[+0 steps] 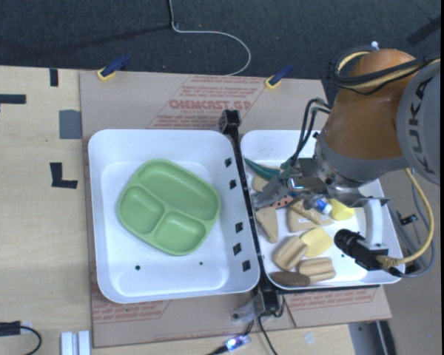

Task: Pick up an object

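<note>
My gripper (290,186) hangs low over the right white bin (253,143), in its left middle part, below the grey and orange arm. Under and around it lie several toy food pieces. A teal piece (260,169) sits just left of it, and a tan wedge (267,225) lies in front of it. Two tan rolls (289,251) rest near the bin's front beside a pale yellow piece (317,239). A dark brown oval (288,278) lies at the front wall. Nothing can be made out between the gripper's tips.
The left white bin (103,150) holds a green divided plate (169,206). A black divider (240,191) runs between the bins. A small blue and white thing (323,205) and a yellow lump (342,211) lie under the wrist, on the right.
</note>
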`<action>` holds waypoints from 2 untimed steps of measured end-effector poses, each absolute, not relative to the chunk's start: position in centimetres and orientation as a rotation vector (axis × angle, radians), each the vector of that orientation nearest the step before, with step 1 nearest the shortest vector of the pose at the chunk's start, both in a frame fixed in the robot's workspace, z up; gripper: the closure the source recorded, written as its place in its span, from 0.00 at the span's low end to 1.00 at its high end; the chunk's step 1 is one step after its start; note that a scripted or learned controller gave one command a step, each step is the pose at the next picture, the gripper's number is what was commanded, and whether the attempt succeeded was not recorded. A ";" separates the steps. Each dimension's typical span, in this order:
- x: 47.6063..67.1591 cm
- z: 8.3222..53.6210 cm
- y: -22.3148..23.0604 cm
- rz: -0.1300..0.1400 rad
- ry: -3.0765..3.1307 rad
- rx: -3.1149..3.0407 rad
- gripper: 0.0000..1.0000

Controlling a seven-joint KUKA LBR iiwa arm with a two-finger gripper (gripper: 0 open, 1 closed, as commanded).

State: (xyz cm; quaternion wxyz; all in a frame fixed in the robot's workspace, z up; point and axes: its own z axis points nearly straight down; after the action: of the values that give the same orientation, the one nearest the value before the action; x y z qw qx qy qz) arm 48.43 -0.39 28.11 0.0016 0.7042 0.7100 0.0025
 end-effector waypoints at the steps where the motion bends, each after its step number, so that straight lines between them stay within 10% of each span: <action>1: 48.4 28.6 -0.7 -0.004 2.227 2.219 1.00; 2: 48.4 31.3 5.4 0.002 2.232 2.213 1.00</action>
State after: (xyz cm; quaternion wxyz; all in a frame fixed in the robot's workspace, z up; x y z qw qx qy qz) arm 48.35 5.43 31.25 -0.0006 0.7041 0.7101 0.0008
